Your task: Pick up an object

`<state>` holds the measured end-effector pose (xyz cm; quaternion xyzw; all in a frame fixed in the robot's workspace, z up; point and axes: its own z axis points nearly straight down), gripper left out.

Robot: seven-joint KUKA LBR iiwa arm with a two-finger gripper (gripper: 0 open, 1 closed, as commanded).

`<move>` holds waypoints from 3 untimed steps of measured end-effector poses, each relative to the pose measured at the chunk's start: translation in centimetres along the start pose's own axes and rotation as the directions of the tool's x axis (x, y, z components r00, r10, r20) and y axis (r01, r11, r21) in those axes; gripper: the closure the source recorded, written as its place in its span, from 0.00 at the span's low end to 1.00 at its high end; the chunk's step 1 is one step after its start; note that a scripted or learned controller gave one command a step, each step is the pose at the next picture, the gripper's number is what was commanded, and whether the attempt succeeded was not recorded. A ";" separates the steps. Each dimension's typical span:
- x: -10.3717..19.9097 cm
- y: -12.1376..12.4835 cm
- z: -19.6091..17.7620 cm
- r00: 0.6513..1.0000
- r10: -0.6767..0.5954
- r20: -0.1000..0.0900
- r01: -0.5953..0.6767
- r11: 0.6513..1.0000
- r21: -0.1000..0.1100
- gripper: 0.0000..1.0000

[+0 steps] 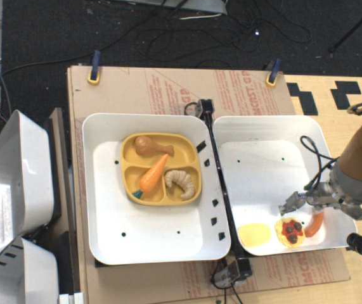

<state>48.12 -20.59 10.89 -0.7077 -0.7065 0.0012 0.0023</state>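
- The left bin (104,189) sits to the left of the black divider strip (219,182) that runs between the two bins; the divider serves here as the landmark.
- A yellow sectioned plate (129,170) lies in the left bin, just left of the divider and toward the far half of the bin.
- In the plate's far compartment rests a brown toy drumstick (152,146), lying roughly level.
- A toy carrot (153,174) lies at a slant in the plate's left near compartment, its green end toward the near rim.
- A pale toy shrimp (180,182) curls in the plate's right near compartment, the closest plate item to the divider.
- The right bin (263,138) lies directly right of the divider.
- A flat yellow disc (255,234) lies on the right bin's floor near its front edge, just right of the divider.
- A small yellow piece topped with red bits (291,231) lies beside the disc, further right of the divider.
- An orange-red toy sausage (314,223) lies tilted just right of that piece, close to it.
- The gripper (298,201) hangs over the near right part of the right bin, well right of the divider, above and just behind the red-topped piece; whether its fingers are apart or together cannot be told, and nothing is seen between them.
- The arm (361,163) reaches in from the right edge, its orange band above the grey wrist.
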 end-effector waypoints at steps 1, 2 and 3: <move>0.1 0.0 1.8 1.000 0.000 0.000 0.000 1.000 -0.002 0.00; 0.1 0.1 0.7 1.000 0.000 0.001 0.000 1.000 -0.005 1.00; -0.9 -0.3 -4.2 1.000 0.001 0.004 -0.001 1.000 -0.008 1.00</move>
